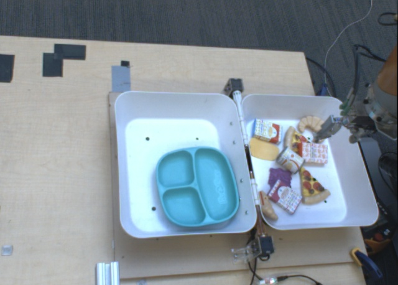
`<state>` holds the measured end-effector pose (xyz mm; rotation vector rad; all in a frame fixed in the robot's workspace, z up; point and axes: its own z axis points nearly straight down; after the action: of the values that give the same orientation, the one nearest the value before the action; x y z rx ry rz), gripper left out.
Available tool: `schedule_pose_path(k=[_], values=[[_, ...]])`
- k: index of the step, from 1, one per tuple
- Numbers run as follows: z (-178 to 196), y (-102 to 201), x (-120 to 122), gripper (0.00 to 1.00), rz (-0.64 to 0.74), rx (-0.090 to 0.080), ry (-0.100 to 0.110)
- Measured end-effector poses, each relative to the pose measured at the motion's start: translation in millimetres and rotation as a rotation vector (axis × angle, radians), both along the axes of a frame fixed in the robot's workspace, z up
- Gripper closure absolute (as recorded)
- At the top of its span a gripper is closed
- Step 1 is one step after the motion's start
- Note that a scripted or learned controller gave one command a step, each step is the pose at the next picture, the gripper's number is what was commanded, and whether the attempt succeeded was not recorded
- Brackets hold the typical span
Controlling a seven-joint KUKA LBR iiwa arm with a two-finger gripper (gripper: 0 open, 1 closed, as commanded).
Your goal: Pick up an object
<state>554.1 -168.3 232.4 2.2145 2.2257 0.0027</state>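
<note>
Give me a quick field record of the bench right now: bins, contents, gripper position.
left bin: holds a teal divided plate
right bin: pile of toy food
items seen: pizza slice, yellow cheese wedge, small can, red-and-white carton
gripper: over the right bin's upper right, near the croissant-like piece
grasp: nothing visibly between its fingers
</note>
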Motion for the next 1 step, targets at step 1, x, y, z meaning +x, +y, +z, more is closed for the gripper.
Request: schedule_pose_path(k=[1], values=[[-146.4, -27.2, 29.2, 0.00, -0.002, -0.001, -0.003]])
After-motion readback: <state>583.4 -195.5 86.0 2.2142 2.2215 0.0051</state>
